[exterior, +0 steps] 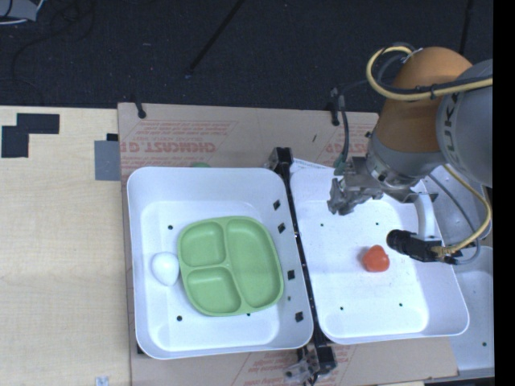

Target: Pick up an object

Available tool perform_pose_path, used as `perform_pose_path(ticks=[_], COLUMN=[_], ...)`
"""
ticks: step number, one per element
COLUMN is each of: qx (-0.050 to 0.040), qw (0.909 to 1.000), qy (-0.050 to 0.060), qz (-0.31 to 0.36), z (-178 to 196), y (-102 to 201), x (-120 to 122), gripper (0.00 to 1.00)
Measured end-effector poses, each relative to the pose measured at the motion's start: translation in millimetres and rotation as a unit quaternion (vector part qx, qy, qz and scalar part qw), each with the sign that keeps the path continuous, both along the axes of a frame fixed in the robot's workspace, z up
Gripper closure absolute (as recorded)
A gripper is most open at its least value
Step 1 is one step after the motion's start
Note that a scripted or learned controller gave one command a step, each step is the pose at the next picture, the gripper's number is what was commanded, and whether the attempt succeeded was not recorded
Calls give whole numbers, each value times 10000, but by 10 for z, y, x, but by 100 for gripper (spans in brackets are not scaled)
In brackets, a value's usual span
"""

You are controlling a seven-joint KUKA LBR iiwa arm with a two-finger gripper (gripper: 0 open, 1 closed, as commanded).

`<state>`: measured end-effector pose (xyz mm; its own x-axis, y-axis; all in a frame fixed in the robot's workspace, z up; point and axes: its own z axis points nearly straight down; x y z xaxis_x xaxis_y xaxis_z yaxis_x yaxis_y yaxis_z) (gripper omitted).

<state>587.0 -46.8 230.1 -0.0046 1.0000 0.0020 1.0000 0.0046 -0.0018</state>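
Observation:
A small red-orange object [375, 259] lies on the floor of the right bin [354, 312], toward its right side. My gripper [344, 199] hangs over the upper left part of that bin, well up and left of the red object and apart from it. Nothing shows between its fingers. In the left bin [153, 207] a green divided plate [230, 264] lies flat, and a white egg-shaped object [165, 268] rests against the plate's left edge.
A black clamp bar [291, 240] runs between the two bins. A black cable end [412, 244] juts over the right bin's right side, close to the red object. Cardboard [241, 139] lies under both bins.

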Motion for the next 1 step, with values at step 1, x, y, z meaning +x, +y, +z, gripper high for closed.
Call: perform_pose_path(ticks=[1], qx=[-4], qw=[10000], qy=[9], qz=[-10], z=[-78], y=[452], x=[-4], gripper=[100])
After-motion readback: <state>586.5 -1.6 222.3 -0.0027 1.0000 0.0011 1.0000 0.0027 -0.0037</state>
